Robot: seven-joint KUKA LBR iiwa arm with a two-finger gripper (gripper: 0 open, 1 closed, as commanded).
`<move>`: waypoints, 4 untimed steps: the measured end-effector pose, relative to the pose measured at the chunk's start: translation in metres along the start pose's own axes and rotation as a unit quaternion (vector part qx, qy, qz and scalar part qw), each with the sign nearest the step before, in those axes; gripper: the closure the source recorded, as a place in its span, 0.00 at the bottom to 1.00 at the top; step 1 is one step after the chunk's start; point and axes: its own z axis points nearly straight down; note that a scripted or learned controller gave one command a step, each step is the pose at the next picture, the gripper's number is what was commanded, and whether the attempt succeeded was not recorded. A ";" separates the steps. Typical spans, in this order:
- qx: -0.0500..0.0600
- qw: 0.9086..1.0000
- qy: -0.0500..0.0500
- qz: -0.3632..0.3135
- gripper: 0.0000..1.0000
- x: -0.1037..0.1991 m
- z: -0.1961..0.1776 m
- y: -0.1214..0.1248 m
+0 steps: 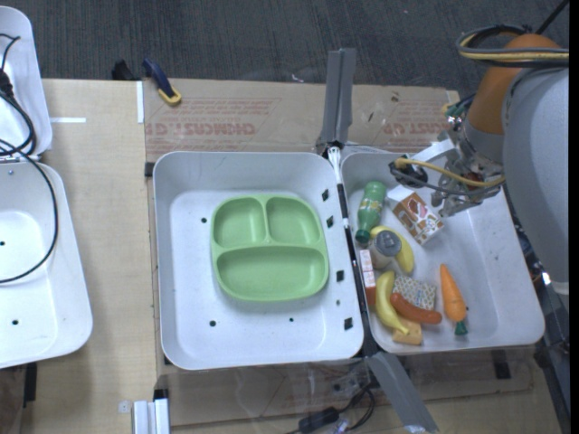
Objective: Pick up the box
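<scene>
Small orange-and-white carton box [418, 217] lies tilted, upper right bin [488, 269]; end effector [450, 188] just beside, grip state unclear.

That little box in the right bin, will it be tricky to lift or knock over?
The box looks like thin printed carton, so probably light and easy to crush. It lies tilted beside the green bottle, so a push would likely slide or spin it rather than roll it.

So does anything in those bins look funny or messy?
A bit messy: in the right bin the box lies tilted, and the bananas, carrot and bottle lie jumbled close together. The green plate sits neatly.
</scene>
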 end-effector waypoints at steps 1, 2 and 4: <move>0.000 1.000 0.000 0.000 0.00 0.000 0.000 0.000; -0.001 0.999 -0.001 -0.041 0.00 -0.099 -0.065 0.052; -0.001 0.999 0.000 -0.044 1.00 -0.036 -0.191 0.069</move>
